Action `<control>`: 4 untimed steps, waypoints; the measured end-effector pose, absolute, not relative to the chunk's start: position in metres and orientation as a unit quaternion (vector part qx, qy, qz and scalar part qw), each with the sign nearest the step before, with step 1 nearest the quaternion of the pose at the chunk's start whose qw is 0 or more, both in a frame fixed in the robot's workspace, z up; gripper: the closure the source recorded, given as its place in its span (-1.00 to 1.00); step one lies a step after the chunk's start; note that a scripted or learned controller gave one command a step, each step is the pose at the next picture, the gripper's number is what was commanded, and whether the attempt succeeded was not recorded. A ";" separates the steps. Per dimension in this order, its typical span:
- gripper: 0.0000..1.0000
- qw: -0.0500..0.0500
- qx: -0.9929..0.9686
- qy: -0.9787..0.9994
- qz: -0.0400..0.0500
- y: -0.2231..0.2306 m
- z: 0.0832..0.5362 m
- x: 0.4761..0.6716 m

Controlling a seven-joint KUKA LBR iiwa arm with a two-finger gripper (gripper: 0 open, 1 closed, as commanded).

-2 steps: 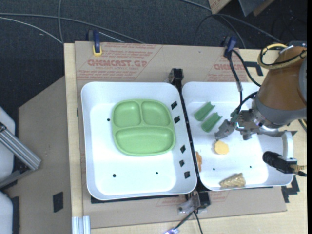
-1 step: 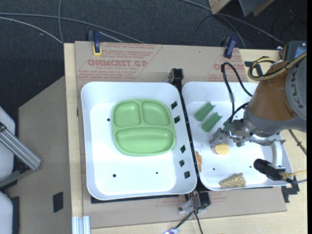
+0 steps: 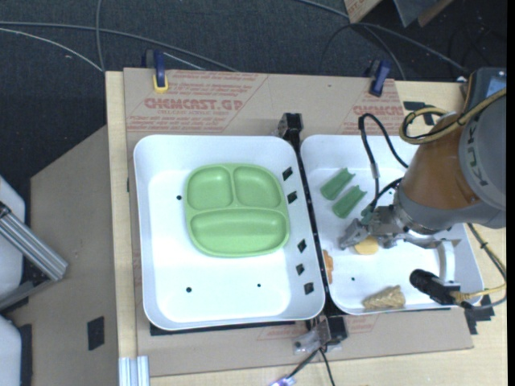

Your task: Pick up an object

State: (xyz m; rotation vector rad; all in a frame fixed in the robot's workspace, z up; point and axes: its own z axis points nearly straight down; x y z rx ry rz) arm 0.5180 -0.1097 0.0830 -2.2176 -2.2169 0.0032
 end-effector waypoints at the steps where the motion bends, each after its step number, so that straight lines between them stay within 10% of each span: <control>1: 1.00 0.001 -0.707 -0.707 0.000 -0.110 0.096 0.519; 4: 1.00 -0.003 -0.707 -0.708 -0.002 -0.103 0.262 0.515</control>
